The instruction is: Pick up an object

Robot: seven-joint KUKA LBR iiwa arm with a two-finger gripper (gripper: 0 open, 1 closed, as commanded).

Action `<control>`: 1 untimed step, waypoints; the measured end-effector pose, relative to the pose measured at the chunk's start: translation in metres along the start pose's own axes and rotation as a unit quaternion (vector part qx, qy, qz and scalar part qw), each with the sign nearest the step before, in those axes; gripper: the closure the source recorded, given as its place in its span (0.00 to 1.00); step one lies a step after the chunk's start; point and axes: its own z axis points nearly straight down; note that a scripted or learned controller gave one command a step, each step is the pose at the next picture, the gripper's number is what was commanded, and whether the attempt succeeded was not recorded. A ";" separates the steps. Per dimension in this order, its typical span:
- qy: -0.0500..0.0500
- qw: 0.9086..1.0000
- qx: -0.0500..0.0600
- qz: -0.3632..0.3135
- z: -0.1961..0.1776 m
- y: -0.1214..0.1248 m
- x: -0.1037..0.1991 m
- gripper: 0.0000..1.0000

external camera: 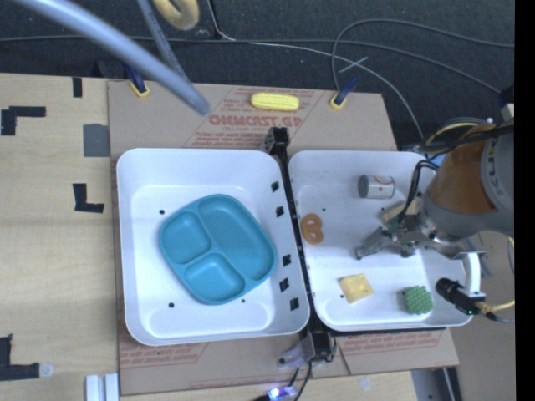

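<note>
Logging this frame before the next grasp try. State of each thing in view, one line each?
blue divided plate: flat in left bin, compartments bare
pretzel: lying in right bin, near the divider
small can: on its side
yellow cheese piece: lying flat
green block: resting near the front wall
yellow corn: lying on the cardboard behind the bins
gripper: low in right bin, holding nothing visible

Red printed lettering on the cardboard sheet (pixel 242 119) at the bench's far edge, behind the bins; too blurred to read with certainty.
</note>
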 end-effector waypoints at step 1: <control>0.000 1.000 -0.001 0.000 -0.012 0.001 0.000 1.00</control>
